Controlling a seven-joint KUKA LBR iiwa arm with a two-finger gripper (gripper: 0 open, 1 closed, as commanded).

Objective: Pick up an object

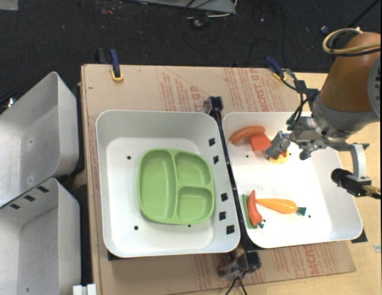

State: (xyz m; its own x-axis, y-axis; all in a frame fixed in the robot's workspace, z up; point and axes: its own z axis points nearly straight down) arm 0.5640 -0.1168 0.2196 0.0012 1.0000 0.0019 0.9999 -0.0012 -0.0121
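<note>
Two shallow white bins with rounded corners sit side by side on a brown cardboard-covered surface (160,91) printed with faint red lettering.

The left bin (117,128) is smooth, glossy plastic. A pale green tray (176,186), oval and divided into three compartments, lies flat at its centre.

The right bin (326,214) holds small toy foods. At about 11 o'clock in it lies a sausage (246,133), an orange-red rounded cylinder. Touching its 4 o'clock end is a blocky orange piece (261,143). Just beside that, toward 3 o'clock, a small yellow piece (277,159) shows partly under the arm's tip. At about 7 o'clock in the bin lies a tapered orange carrot (278,206) with a dark green end pointing to 3 o'clock. A slim red chilli (254,209) with a green stem lies next to the carrot's narrow tip, at its 9 o'clock side.

The arm's grey wrist with its orange band reaches in from 3 o'clock. The jaws (278,147) are dark metal and hang low over the yellow piece at the bin's 12 o'clock edge; I cannot tell whether they are spread or closed, or whether anything is between them.
</note>
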